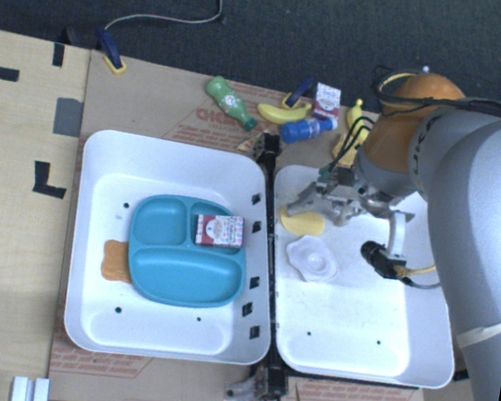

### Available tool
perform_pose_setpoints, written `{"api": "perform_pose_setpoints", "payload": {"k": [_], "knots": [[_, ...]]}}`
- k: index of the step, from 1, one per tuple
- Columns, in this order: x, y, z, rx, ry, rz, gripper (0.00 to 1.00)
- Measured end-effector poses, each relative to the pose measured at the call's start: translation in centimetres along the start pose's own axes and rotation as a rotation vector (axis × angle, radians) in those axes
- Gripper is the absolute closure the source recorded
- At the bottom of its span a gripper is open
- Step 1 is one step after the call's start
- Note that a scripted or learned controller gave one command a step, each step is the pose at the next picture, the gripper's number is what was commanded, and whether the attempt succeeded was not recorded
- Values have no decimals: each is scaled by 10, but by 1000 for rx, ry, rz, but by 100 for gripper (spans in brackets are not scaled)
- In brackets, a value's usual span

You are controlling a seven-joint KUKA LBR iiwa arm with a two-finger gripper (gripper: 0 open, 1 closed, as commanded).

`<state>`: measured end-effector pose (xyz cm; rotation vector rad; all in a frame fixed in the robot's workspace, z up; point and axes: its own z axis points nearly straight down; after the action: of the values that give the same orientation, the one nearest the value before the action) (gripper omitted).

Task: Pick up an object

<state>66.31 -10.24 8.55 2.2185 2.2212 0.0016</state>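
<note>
Camera view from above: the gripper (319, 200) hangs low in the right bin (369, 343), fingers spread apart around nothing, just above a yellow piece (302, 222). A clear cup (310, 258) lies just beside it.

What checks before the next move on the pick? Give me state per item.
1. Gripper position: over the right bin, at its upper left corner, by the yellow piece. Ok.
2. Finger opening: hidden by the wrist at this slant. Cannot tell.
3. Anything held: nothing visibly between the fingers. Not ok as a grasp yet.
4. Target free: the yellow piece lies flat on the bin floor; the clear plastic cup sits just below it, and whether they touch is unclear. Cannot tell.
5. Wall clearance: the gripper is near the divider between the bins. Cannot tell.
6. Left bin: blue tray with small carton, away from the arm. Ok.
</note>
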Motion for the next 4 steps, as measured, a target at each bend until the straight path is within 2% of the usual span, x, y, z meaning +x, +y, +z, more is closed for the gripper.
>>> {"api": "perform_pose_setpoints", "payload": {"k": [1, 2, 3, 4], "knots": [[1, 5, 0, 2, 1, 0, 0], [8, -12, 0, 0, -2, 1, 0], [-19, 6, 0, -1, 0, -1, 0], [6, -44, -1, 1, 0, 1, 0]]}}
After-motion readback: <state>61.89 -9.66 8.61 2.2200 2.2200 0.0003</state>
